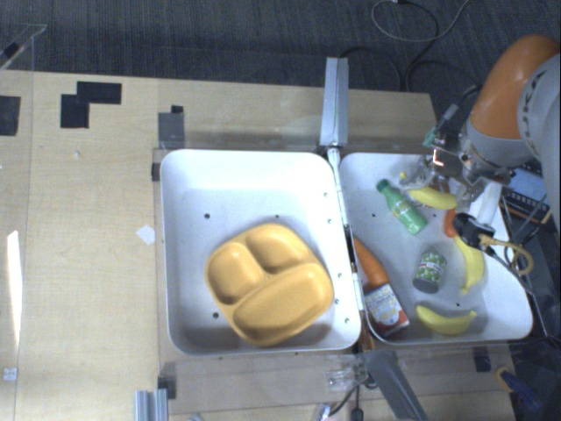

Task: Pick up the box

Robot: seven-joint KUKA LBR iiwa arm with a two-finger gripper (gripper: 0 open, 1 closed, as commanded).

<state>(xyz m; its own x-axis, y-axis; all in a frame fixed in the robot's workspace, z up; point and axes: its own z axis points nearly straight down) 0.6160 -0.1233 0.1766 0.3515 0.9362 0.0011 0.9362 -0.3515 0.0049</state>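
Nearest to you, along the front wall of the right-hand shallow white bin (522, 316), lies a curved yellow banana (447, 320), and just to its left an orange bottle with a pale label (379, 288) rests lengthwise against the bin's left wall. Behind the banana you'll see a small round greenish can (429, 270), with a second yellow banana (472, 263) just to its right, curving toward the back. Farther back, a green plastic bottle with a white cap (403, 206) lies tilted, and beside it a third yellow banana (434, 198) sits at the back of that bin. The grey arm with its orange band (513, 77) reaches in from the right, and its gripper (441, 178) hangs right over that third banana; you cannot tell how far open it is, or whether it has hold of anything. The box you're after, a yellow moulded plastic box with three rounded compartments (267, 281), sits in the left-hand white bin (188, 191), toward its front, well apart from the gripper.
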